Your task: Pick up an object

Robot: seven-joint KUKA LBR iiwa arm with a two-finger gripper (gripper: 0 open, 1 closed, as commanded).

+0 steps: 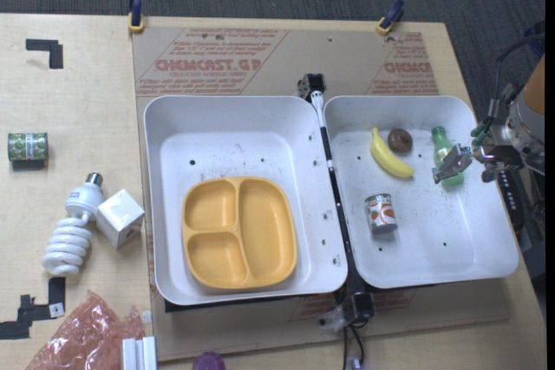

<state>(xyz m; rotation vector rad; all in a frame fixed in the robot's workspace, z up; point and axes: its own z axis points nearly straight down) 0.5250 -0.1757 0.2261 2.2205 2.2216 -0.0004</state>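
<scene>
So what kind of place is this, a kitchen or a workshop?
More likely a robot test lab than a kitchen. Two white bins sit on a board held by clamps, toy-like items such as a banana and small can lie inside, and a robot gripper reaches in.

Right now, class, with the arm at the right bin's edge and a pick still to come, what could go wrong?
1. The green bottle sits close to the gripper near the right bin's wall; a descent could clip the wall or knock the bottle aside.
2. The banana and the brown round object lie almost touching, so a grasp might push one into the other.
</scene>
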